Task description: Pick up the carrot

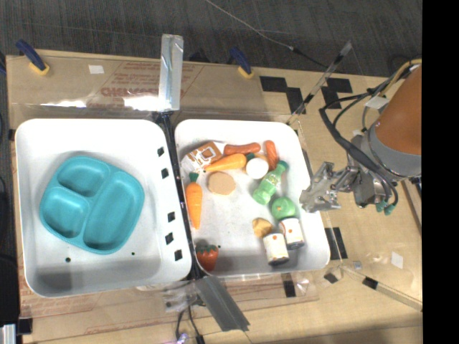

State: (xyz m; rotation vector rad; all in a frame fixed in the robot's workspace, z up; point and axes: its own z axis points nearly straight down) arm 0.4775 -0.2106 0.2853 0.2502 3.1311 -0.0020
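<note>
While the gripper (315, 196) hangs outside the right bin (237, 130), finger state cannot be told | carrot (193, 201) lies along bin's left wall, beside divider; approach needs wall clearance; grip across its width

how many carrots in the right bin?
2. One carrot lies upright along the left wall of the right bin; a second carrot lies slanted near the top, above the tan disc. More may be hidden in the clutter.
</note>
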